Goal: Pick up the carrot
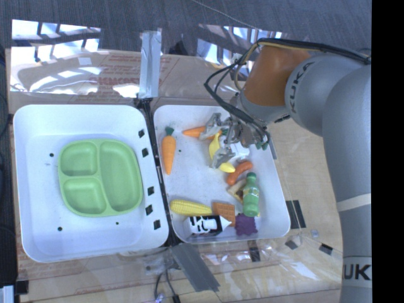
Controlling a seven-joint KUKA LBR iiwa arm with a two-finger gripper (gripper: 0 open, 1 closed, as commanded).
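A large orange carrot (168, 153) with a green top lies along the left wall of the right bin (189, 182). A smaller orange carrot-like piece (194, 131) lies near the bin's far edge. My gripper (225, 145) hangs low over the bin's right middle, directly above a yellow banana (214, 146). It is well to the right of the large carrot, and the small orange piece lies just to its left. The wrist hides what is between the gripper's parts.
The left bin (38, 137) holds a green divided plate (101, 177). In the right bin lie a corn cob (189, 206), a green bottle (251, 194), a brown cracker (223, 210), purple grapes (246, 225), a black-and-white item (207, 223) and small yellow and orange pieces (240, 168).
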